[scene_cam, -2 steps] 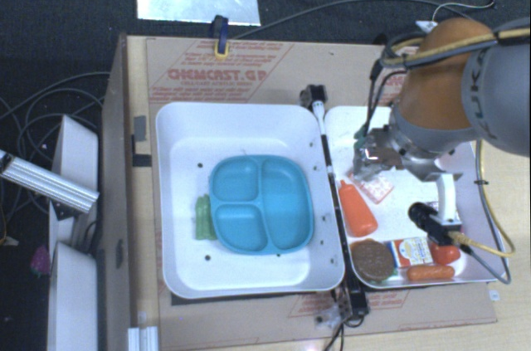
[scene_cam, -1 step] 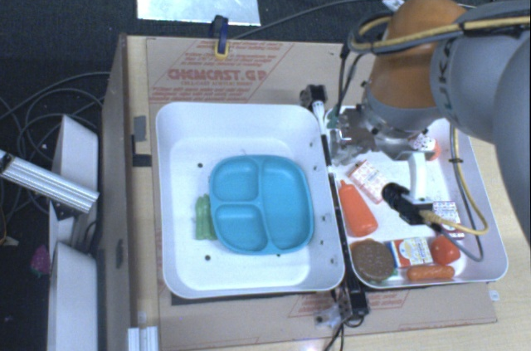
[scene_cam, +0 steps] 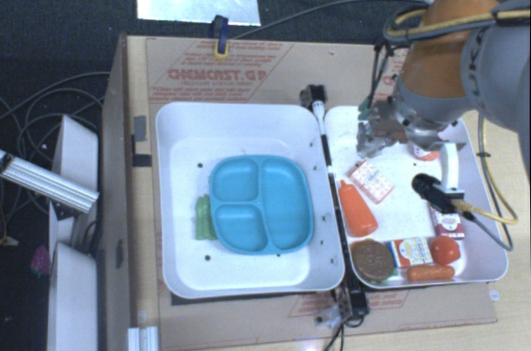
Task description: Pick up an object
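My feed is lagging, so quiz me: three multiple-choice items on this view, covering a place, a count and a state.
1. Where is the light blue plastic divided tray? A left white bin B right white bin C the bench
2. How many compartments has it? A two B three C five
3. How does the orange carrot-shaped toy rest? A standing upright B lying flat C hanging from the tool

Key: 1 A, it sits inside the left white bin. 2 B, two upper wells and one lower. 3 B, it lies on the floor of the right white bin.
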### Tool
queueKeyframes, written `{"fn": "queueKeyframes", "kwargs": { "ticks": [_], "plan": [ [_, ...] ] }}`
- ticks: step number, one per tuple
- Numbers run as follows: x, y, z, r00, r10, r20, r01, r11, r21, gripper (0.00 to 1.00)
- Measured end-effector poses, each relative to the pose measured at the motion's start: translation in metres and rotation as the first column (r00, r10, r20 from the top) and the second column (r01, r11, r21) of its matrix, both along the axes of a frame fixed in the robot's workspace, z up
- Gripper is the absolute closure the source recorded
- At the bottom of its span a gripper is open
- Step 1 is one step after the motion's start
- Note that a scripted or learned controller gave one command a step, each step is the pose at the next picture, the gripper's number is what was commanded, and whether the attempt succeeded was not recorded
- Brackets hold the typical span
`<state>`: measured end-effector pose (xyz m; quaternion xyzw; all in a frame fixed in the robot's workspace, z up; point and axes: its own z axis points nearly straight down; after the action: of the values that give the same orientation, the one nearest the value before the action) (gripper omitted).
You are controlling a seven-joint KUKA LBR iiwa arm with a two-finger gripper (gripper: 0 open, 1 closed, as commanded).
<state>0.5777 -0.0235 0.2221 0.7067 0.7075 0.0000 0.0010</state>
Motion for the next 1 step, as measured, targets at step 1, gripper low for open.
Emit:
{"fn": "queueKeyframes", "kwargs": {
  "ticks": [1],
  "plan": [
    [0.0000,0.0007,-0.0001,1.000,0.001,0.000,-0.001,1.000,0.001,0.00]
  ]
}}
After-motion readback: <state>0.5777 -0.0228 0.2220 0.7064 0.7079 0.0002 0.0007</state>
